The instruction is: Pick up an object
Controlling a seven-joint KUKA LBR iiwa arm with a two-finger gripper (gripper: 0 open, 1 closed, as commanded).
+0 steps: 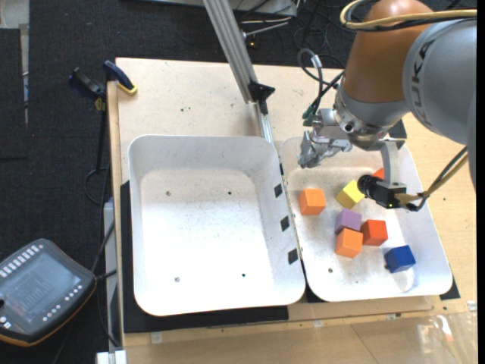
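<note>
Wooden bench (189, 89), two white bins; gripper (312, 156) over right bin (424, 271) far edge, jaw state cannot tell. Orange cube (311, 201) just below jaws, edges skewed to bin wall, no long axis; yellow cube (350, 194) beside it

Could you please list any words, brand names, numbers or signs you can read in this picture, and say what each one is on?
"KU": dark letters running down the grey arm at the right edge; the rest of the word is cut off by the frame.
The teach pendant at lower left has a screen and buttons, but any markings there are too small and blurred to read.
The coloured blocks and the white bins carry no readable text.
</note>
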